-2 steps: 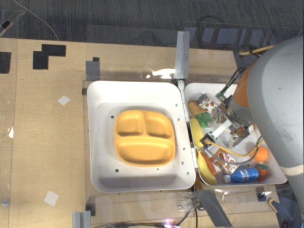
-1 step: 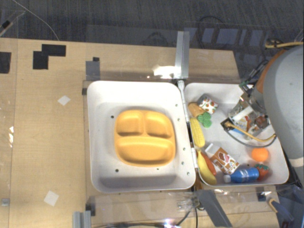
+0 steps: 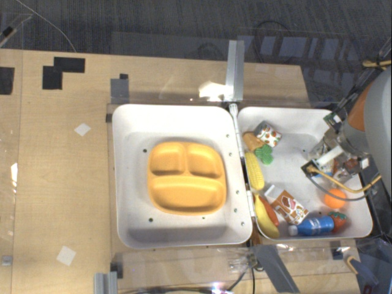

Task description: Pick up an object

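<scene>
Left bin [image 3: 122, 164]: white, shallow, holding a yellow divided tray [image 3: 186, 177] near its centre, three compartments facing up, two small at the far side and one long at the near side.

Right bin [image 3: 294, 118]: white, edge to edge with the left bin, holding the loose objects. Along its left wall, far to near: a brown bread-like piece [image 3: 251, 141], a corn cob [image 3: 254, 170] lying lengthwise, a banana [image 3: 266, 216] curving toward the near corner. Just right of the bread piece, a small printed carton [image 3: 267, 134] tilted on its side, with a green leafy toy [image 3: 264, 154] touching it below. Right of the banana, a red-and-white carton [image 3: 288, 206] lying flat. Along the near wall, a blue bottle [image 3: 314, 225] with white cap, on its side, a red item [image 3: 340, 220] at its right end. Just beyond these, an orange ball [image 3: 334, 198].

Gripper [image 3: 320, 162]: over the right half of the right bin, low above the floor, just beyond the orange ball, yellow cable looped beneath. Finger spacing not discernible; nothing seen clamped. Grey arm [image 3: 373, 118] entering from the right edge.
</scene>
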### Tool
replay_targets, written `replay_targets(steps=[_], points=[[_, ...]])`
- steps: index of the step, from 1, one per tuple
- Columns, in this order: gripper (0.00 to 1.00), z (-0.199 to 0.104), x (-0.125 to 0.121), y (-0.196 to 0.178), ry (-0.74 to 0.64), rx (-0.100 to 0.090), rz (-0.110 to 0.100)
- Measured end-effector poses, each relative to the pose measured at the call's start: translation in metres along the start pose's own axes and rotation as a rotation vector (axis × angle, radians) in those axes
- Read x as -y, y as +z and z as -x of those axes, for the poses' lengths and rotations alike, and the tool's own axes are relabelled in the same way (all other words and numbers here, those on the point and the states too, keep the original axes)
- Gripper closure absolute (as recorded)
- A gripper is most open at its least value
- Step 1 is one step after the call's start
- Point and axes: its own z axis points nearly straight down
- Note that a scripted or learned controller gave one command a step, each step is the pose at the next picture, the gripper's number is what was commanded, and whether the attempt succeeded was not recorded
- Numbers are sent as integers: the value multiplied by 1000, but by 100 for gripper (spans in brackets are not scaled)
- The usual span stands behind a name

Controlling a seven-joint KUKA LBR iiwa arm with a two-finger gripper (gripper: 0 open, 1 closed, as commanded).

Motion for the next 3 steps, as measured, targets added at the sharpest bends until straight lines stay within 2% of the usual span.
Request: replay_targets(steps=[1,2,3], points=[[0,3,-1,0,243,1,6],[100,-5,3,-14,224,-8,0],[0,-2,2,-12,228,-4,2]])
